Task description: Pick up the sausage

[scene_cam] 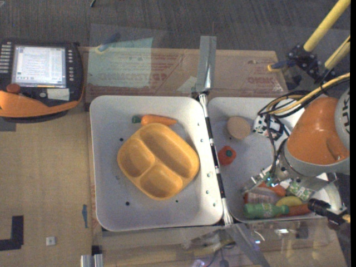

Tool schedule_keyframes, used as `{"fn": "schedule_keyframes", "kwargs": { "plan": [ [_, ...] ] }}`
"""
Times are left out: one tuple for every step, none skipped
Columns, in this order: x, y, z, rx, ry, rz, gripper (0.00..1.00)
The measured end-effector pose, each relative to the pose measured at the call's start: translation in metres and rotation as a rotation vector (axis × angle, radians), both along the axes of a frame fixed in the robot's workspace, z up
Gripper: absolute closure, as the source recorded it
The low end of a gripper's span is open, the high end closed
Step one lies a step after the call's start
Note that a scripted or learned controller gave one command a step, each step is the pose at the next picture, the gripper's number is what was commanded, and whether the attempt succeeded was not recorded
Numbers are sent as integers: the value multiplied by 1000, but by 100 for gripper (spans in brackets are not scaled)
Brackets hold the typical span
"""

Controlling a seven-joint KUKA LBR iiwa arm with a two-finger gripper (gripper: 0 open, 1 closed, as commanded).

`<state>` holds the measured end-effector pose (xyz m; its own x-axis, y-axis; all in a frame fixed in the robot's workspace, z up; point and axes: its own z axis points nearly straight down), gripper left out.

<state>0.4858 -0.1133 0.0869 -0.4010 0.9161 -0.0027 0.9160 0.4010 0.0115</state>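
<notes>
One sausage (261,196), touching end effector (271,181)

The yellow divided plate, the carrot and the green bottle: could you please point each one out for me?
yellow divided plate (179,149): camera view, on its right rim.
carrot (158,119): camera view, mid-length on its orange body.
green bottle (267,209): camera view, middle of its body.

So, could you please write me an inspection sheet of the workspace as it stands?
Surface: two white bins, left bin and right bin, side by side.
Job's things: sausage, reddish, in the right bin's lower pile.
Clutter: yellow tray and carrot in the left bin; round tan piece, red piece, green bottle in the right.
Grippers: pincer low over the pile; grip unclear.
Cables: black and white leads on the arm.
Surroundings: pendant, cardboard.
</notes>
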Motion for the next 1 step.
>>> {"fn": "schedule_keyframes", "kwargs": {
  "plan": [
    [3,-1,9,-1,-6,-3,100]
  ]
}}
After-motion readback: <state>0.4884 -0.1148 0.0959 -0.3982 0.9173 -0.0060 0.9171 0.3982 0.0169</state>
